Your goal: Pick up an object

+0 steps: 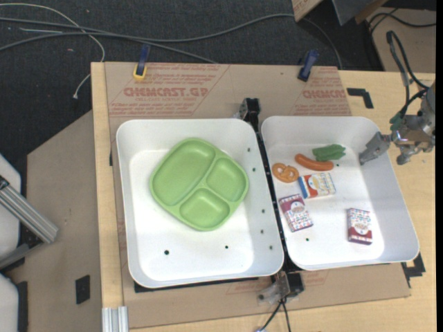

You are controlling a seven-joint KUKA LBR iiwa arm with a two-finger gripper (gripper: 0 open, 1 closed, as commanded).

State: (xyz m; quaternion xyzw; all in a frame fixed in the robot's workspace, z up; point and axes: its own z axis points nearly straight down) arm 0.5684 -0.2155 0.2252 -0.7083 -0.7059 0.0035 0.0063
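Observation:
The right bin [394,206] holds several small items. A green vegetable piece [329,152] lies beside an orange sausage [313,162] and an orange pretzel [284,172]. A small white and red carton [320,185] sits below them. A purple-edged packet [296,213] and a red packet [359,225] lie nearer the front. My gripper [387,151] hangs over the bin's far right corner with its two fingers spread apart and nothing between them. It is to the right of the green piece and not touching any item.
A green divided plate [199,183] lies in the left bin [138,241]. Clamps [308,66] hold the cardboard sheet at the back. Cables run at the right edge, close to the arm.

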